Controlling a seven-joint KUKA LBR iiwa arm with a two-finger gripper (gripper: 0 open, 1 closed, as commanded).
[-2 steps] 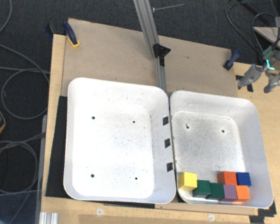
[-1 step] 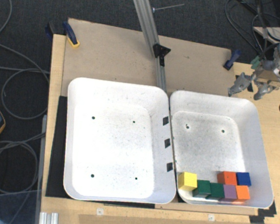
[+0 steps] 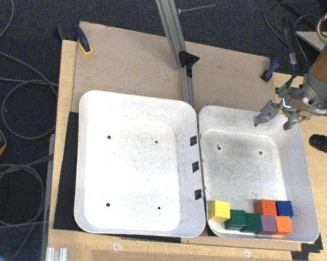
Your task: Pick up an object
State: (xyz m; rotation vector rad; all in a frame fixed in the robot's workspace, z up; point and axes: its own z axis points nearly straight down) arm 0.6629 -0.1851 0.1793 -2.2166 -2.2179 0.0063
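Two white bins sit side by side on the bench (image 3: 131, 52), and from my seat the right bin (image 3: 300, 173) is the one that matters. All the blocks are crowded along its near edge: a yellow block (image 3: 220, 210) stands at the near left corner, then a dark green block (image 3: 237, 219) and a green block (image 3: 253, 222) touching one another, then a purple block (image 3: 268, 224) and an orange block (image 3: 283, 224) toward the near right corner. Behind those, a red-orange block (image 3: 267, 207) and a blue block (image 3: 283, 207) form a short second row, pressed against the front ones.

I see the gripper (image 3: 278, 118) up over the far edge of the right bin, toward its far right corner, well apart from the cluster. Its two fingers are spread, with nothing between them. The bin floor between the gripper and the blocks is bare speckled white, so there is open room there. The blocks themselves have little room: the near rim hems them in, and most touch a neighbour.

The left bin (image 3: 90, 147) has four small dark dots on its floor. Three black tabs (image 3: 195, 166) line the seam between the bins.
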